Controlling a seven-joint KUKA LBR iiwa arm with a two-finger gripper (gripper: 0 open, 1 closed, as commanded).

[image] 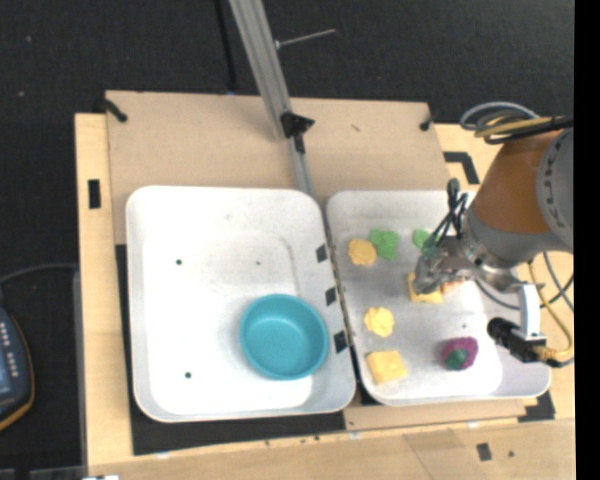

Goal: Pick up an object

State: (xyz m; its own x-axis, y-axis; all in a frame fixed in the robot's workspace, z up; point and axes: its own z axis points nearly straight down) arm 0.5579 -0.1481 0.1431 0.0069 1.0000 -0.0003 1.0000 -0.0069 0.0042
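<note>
Yellow block (426, 290) sits directly under the gripper (432, 271), unlifted; whether the fingers have closed, I cannot tell

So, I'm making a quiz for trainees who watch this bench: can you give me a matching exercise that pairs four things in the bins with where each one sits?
Things:
1. teal bowl
2. purple object
3. green piece
4. yellow block

Places:
A. right bin, near right corner
B. left bin, near right part
C. right bin, near left corner
D. right bin, far part

Pairs: 1-B, 2-A, 3-D, 4-C
</note>
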